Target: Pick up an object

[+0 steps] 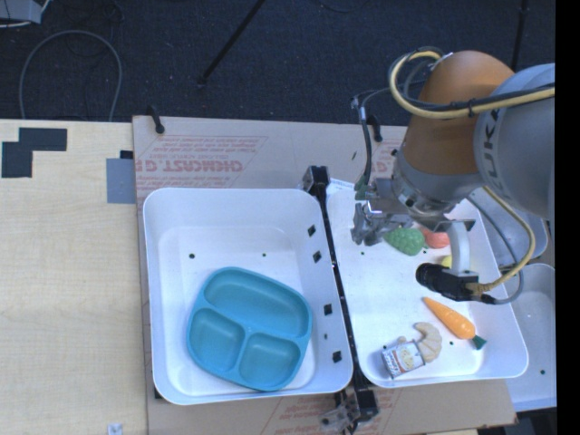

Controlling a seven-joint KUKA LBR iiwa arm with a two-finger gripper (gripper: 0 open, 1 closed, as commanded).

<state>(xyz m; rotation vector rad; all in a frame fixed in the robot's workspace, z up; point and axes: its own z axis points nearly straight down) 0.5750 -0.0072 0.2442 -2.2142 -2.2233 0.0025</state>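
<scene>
My gripper [366,228] hangs low over the upper left part of the right bin [381,311], near the divider. A green toy [405,240] lies just to its right, with a red piece [438,239] and a small yellow piece [446,261] beyond it. An orange carrot [450,318] lies toward the bin's front right. A beige toy [429,341] and a small labelled box [401,359] sit by the front wall. I see nothing held by the gripper.
The left bin [172,243] holds a blue divided plate [248,327]. A black cylinder on a yellow cable [444,281] hangs from the arm above the carrot. The arm's bulk covers the right bin's back right corner.
</scene>
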